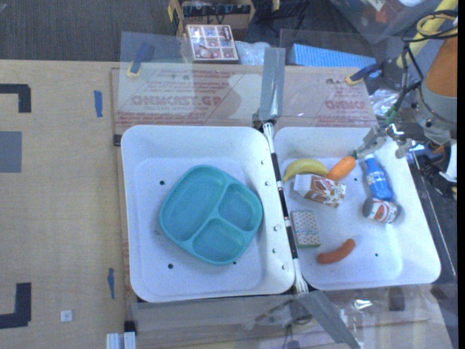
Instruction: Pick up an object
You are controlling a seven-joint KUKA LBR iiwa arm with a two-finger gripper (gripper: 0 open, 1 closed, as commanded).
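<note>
My pincer (385,138) hovers at the right bin's (421,264) 1 o'clock corner; can't tell its state. Nearest target: blue bottle (375,179) just below, can (381,210) touching its lower end. I'd drop straight down, straddling the bottle's middle, clear of the carrot (341,168).

You see two white bins on bench. Left bin (138,151) holds teal divided plate (211,214). Right bin (418,257) holds banana (304,168), carrot (341,168), blue bottle (375,179), can (381,210), sausage (336,251), two small cartons. End effector (385,135) hovers over right bin's far edge.
</note>
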